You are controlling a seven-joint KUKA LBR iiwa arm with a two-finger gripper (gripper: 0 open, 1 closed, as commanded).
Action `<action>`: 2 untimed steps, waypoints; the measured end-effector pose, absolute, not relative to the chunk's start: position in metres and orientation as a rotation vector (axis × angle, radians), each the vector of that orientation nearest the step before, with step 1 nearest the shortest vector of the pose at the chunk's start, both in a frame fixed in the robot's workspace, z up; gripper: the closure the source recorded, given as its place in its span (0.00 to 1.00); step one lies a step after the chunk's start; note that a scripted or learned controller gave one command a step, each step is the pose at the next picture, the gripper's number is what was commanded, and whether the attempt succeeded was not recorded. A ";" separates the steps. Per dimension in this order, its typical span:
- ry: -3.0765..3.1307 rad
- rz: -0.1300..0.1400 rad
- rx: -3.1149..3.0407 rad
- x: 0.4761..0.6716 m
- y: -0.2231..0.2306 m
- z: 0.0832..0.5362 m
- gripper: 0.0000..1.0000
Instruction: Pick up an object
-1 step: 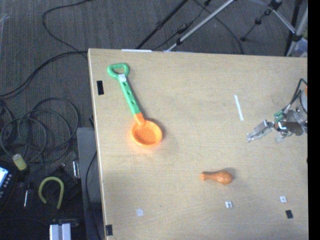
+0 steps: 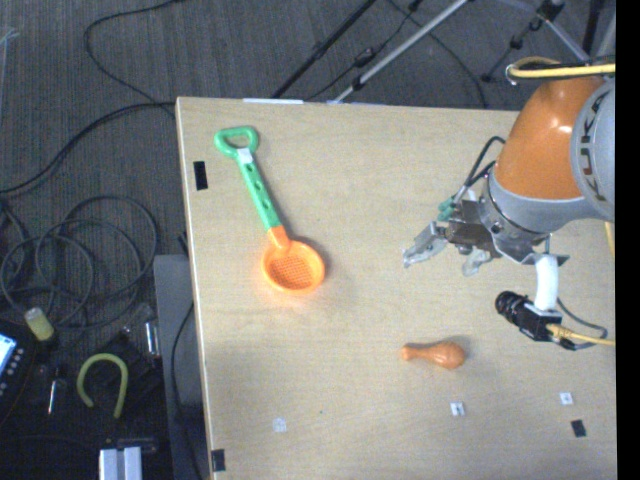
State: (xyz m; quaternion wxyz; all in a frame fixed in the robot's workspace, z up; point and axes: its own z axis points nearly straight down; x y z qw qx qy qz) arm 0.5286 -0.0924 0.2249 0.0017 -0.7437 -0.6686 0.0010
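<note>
Nothing's picked up yet: the tool [image 2: 447, 248] hangs open and empty, while the orange drumstick toy [image 2: 436, 354] and green-handled strainer [image 2: 272, 217] lie untouched on the desk [image 2: 380, 168].

Single fixed cam, overhead, slight slant, mid distance. Gripper [image 2: 445, 243] sits right of centre, arm entering from frame right. Frame takes in the wooden board [image 2: 400, 168] under the gripper, plus cabled floor [image 2: 90, 118] beyond it, left and top.
</note>
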 end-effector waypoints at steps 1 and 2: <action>-1.775 0.007 -2.593 0.551 -0.205 0.301 0.00; -1.777 0.014 -2.592 0.551 -0.205 0.309 1.00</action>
